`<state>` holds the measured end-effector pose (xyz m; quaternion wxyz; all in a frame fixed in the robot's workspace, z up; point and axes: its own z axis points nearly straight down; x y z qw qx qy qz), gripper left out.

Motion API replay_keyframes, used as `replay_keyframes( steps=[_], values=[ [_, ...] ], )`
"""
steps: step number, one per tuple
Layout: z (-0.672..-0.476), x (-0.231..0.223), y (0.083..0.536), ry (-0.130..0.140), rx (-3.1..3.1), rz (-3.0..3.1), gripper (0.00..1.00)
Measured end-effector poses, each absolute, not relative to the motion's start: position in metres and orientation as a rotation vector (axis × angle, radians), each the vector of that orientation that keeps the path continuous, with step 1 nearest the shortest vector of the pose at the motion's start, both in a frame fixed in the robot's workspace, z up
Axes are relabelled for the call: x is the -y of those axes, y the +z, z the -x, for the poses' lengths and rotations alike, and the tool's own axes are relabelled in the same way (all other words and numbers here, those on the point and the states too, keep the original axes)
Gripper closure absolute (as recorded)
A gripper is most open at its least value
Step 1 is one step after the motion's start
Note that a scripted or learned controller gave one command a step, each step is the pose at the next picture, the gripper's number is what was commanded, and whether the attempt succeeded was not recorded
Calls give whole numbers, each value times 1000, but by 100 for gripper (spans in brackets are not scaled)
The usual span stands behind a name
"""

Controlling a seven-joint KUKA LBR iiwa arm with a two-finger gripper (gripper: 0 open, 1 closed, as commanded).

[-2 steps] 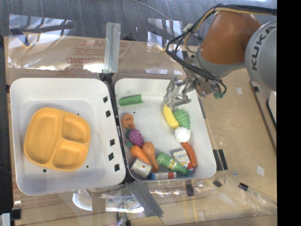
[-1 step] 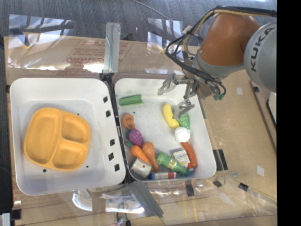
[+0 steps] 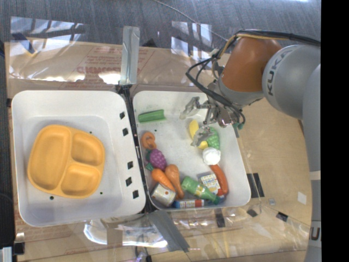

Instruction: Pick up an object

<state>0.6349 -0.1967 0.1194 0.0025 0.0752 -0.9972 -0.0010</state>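
Pincer point(image 3: 199, 119) spread above the right bin point(image 3: 238, 162), pinching nothing, poised over the yellow banana point(image 3: 193, 129).

Nearest the camera, at six o'clock in the right bin, lie a small box point(image 3: 162, 194), a green bottle point(image 3: 197, 188) and a red sausage point(image 3: 219, 178); further up sit carrots point(image 3: 166, 177) and purple grapes point(image 3: 157, 158). Beyond them, the banana lies just below the metal fingers, touching a green-and-white piece point(image 3: 212, 149) at its four o'clock. A good grasp likely means descending straight, straddling the banana's narrow width, clear of that neighbour. Farthest, at eleven o'clock, a green cucumber point(image 3: 151, 115) lies alone. The left bin point(image 3: 22, 162) holds a yellow tray point(image 3: 65, 161).
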Motion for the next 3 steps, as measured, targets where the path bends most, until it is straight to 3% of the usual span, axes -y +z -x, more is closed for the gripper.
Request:
replay_keyframes(
  steps=[1, 2, 3],
  values=[
    [-621, 208, 94, 1, 3141, -144, 0],
    [-623, 206, 106, 3, 3145, -152, 100],
    [-661, 128, 222, 2, 3157, -34, 100]
  ],
)
